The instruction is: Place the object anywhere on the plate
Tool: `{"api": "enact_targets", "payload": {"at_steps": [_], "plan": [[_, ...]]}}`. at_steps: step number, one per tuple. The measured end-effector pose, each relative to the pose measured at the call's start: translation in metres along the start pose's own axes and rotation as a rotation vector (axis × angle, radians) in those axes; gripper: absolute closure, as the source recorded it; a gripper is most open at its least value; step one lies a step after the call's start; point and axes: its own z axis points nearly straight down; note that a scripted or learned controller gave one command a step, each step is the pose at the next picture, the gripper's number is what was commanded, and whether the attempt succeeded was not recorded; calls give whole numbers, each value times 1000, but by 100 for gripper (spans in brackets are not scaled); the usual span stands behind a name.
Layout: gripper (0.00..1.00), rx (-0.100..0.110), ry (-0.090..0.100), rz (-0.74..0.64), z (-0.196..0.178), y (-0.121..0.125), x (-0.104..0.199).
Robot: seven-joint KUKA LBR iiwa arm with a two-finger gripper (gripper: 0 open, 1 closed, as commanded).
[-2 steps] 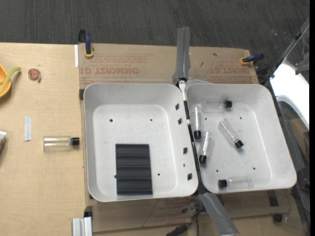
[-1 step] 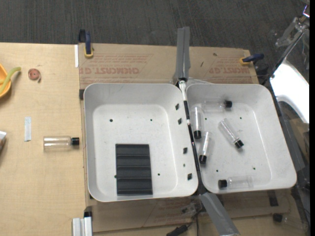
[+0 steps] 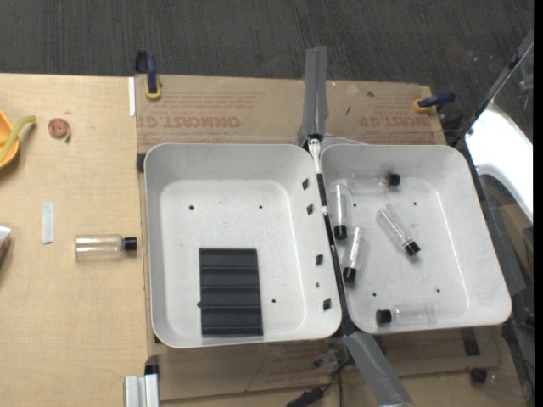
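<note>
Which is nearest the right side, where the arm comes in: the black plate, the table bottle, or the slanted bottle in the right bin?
1. Slanted bottle, in the right bin.
2. Black plate, in the left bin.
3. Table bottle, far left.

At the right edge a smooth, pale, rounded shell comes in from the border, and the frame cuts it off. It looks like part of the arm's casing, though which link it is cannot be told. Its lit face is broad and bright at the top. It narrows as it curves downward along the edge, where it turns greyer and falls into shadow.
</note>
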Motion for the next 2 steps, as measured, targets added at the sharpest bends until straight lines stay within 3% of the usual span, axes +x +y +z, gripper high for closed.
{"api": "enact_targets", "payload": {"at_steps": [1,2], "plan": [[0,0,0,157,0,-24,54],[0,1,0,451,0,-22,-38]]}}
